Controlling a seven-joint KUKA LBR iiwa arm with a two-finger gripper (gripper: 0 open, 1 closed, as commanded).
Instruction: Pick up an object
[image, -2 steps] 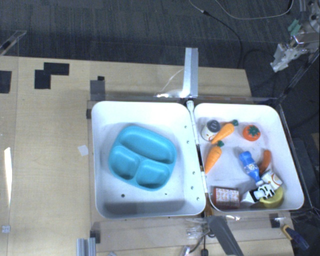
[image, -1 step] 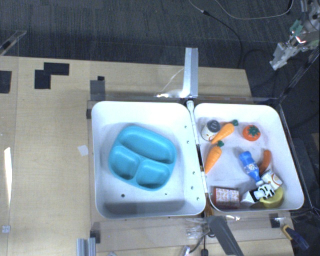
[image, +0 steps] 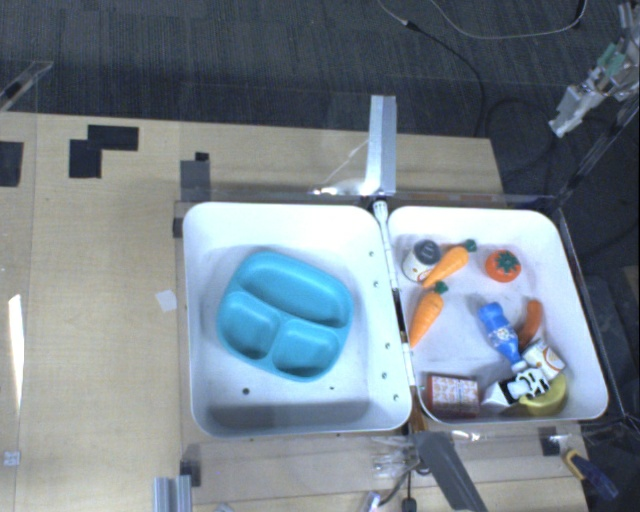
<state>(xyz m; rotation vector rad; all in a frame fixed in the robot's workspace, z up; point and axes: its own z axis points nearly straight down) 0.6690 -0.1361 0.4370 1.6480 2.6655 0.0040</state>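
A blue tray lies in the left bin. Two carrots, a tomato and a blue bottle lie in the right bin. The state of the jaws cannot be told.

A pale wooden surface carries two white bins side by side. The left bin holds a blue divided tray, lying slightly askew. Black patches mark the surface towards the far left. A metal post stands behind the bins, and a dark cable trails across the floor beyond.
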